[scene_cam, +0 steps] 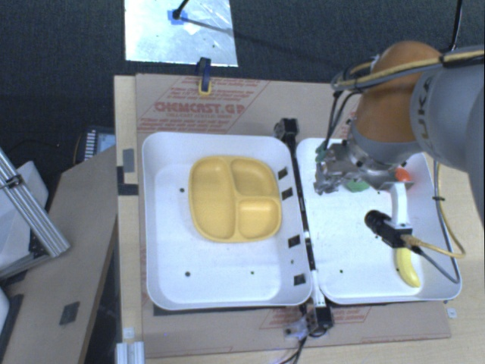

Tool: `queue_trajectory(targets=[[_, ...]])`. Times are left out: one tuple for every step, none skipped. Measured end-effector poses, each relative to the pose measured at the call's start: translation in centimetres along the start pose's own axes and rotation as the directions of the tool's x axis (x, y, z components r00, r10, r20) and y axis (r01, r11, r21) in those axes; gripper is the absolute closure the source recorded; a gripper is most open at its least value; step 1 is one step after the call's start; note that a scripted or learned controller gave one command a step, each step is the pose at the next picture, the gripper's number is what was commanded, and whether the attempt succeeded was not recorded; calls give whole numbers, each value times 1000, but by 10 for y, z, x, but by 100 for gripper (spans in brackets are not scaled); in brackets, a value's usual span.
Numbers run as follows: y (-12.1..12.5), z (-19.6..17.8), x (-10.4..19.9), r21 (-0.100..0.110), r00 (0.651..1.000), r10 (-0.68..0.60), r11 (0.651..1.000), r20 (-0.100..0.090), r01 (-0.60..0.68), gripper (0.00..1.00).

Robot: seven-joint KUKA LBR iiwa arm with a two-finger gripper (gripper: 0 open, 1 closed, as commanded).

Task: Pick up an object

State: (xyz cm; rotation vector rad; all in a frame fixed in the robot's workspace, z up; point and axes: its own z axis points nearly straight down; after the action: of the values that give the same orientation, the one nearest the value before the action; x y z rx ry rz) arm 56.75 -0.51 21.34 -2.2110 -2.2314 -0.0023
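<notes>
the arm [455,112] hides most of a green thing [355,186] and an orange thing [404,175] in the right bin [348,268].

Both bins [170,271] are plain white, nothing fancy, and the divided plate [231,199], well apart from the gripper [327,177], is solid yellow. Just beside the gripper there's a green thing [355,186] with an orange-red bit [403,175] near it, and a yellow banana [408,268] farther off. The arm [455,120] is grey with an orange band [394,89].

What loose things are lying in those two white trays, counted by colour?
Yellow: 2, the divided plate and the banana
Green: 1, a green piece beside the gripper, partly hidden
Orange-red: 1, an orange-red piece
Total: 4
</notes>
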Motion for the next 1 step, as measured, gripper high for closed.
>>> queue_trajectory(targets=[[-15,6,56,2,1000,-1,1000,-1,1,100]])
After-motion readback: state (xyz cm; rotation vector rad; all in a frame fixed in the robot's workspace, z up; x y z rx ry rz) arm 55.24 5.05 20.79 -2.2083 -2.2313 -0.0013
